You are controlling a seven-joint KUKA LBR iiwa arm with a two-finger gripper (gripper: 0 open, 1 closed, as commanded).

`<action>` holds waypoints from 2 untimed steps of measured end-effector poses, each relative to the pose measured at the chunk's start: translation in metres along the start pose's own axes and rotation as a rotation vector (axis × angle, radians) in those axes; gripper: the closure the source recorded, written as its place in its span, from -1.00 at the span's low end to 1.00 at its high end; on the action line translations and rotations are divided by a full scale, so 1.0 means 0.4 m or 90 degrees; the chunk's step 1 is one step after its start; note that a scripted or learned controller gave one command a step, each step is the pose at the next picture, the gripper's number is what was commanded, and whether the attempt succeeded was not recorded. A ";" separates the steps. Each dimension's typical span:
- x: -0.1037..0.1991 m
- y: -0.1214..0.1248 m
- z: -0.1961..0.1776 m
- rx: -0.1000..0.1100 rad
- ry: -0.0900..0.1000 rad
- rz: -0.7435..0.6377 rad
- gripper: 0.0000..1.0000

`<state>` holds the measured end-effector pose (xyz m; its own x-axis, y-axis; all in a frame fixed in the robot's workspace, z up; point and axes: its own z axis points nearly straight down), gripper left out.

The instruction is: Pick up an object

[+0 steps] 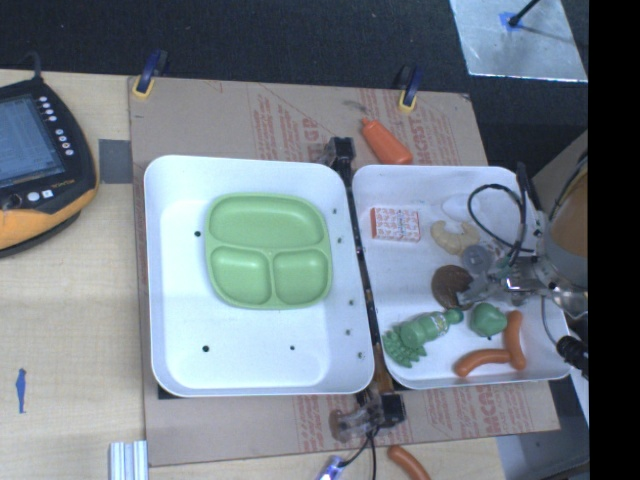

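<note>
Brown disc [450, 284] lies just left of hand [478, 290] in rt bin [400, 183].

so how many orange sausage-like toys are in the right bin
2: one lying along the front wall, one upright beside it near the right wall. The arm may hide others.

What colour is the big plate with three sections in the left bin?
Light green. The divided plate shows plainly in the camera view, lying in the left white bin.
</note>
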<state>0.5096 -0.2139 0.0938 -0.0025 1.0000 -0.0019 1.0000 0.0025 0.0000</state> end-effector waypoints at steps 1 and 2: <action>0.130 0.104 0.000 -0.001 0.000 -0.003 -1.00; 0.084 0.354 0.000 -0.001 0.001 -0.001 -1.00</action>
<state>0.6511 -0.1800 0.0939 -0.0033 1.0000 -0.0008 1.0000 0.0033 0.0012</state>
